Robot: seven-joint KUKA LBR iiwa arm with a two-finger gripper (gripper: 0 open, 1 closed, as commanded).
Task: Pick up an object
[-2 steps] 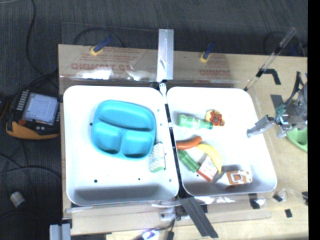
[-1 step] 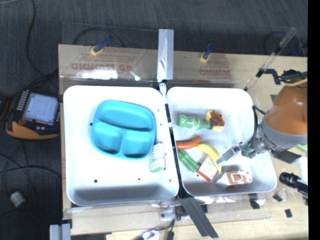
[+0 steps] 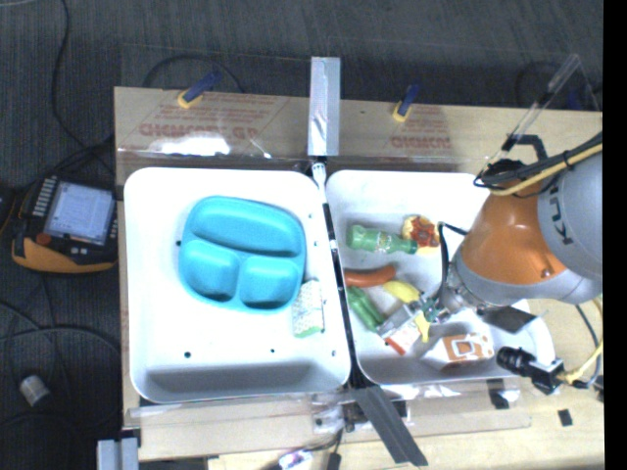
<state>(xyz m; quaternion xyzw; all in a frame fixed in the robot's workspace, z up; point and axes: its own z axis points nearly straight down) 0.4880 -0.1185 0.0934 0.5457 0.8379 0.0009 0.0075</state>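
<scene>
Nothing is lifted yet, as far as the view shows: every item lies on a bin floor, so the pick itself is left to do. The arm reaches in from the right and bends down into the right bin, its orange band over the bin's right half. The hand is low among the clutter at the bin's middle, just beside a yellow piece and a red-and-white packet. It is too small and crowded to tell whether it is spread or pinching anything.

Candidates in that bin: a green bottle toward the back, a red-and-yellow toy next to it, a red sausage, a green stick, and an orange-and-white box near the front. The left bin holds a blue tray and a pale green packet against its right wall.

I judge the arm is at the descent or grasp stage, with closing and lifting to come.
</scene>
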